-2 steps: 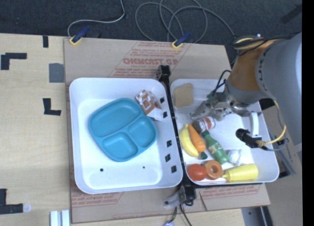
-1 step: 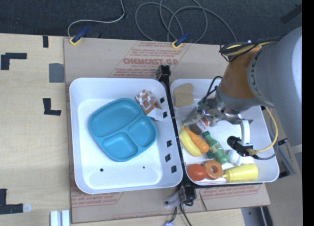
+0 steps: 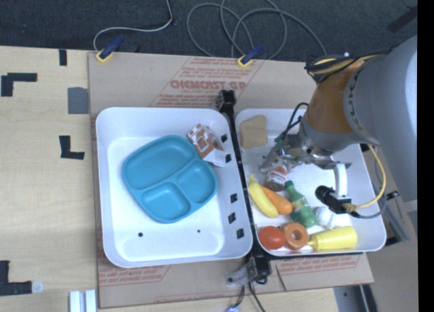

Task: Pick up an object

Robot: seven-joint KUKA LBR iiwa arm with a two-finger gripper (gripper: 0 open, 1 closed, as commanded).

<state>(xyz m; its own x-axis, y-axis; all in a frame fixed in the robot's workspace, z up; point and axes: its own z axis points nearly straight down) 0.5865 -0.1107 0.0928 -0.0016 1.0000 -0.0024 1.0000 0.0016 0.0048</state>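
The gripper point(image 3: 279, 161) is down inside the right bin point(image 3: 371, 188), low over the cluster of toy food, but whether its fingers are open or shut cannot be told: the wrist and dark metal parts blur together there, and no object is seen clamped between them. Directly beneath the gripper lies a small brownish item point(image 3: 274, 180), too indistinct to name, and it may be the target. Just beside it are a yellow banana point(image 3: 258, 199) and an orange carrot point(image 3: 278, 201), touching one another, with a green bottle point(image 3: 300, 207) to their right. Nearer the front wall rest a red tomato point(image 3: 271, 237), an orange ring point(image 3: 296, 235) and a yellow mustard bottle point(image 3: 333, 238). A tan bread slice point(image 3: 253, 131) lies at the back of the bin. The left bin point(image 3: 108, 168) holds a blue divided plate point(image 3: 169, 178) and a small patterned packet point(image 3: 205, 142) against the dividing wall. As a judgement, the approach looks complete, while the grasp is unconfirmed and the lift remains to be done; everything appears to rest on the bin floor.
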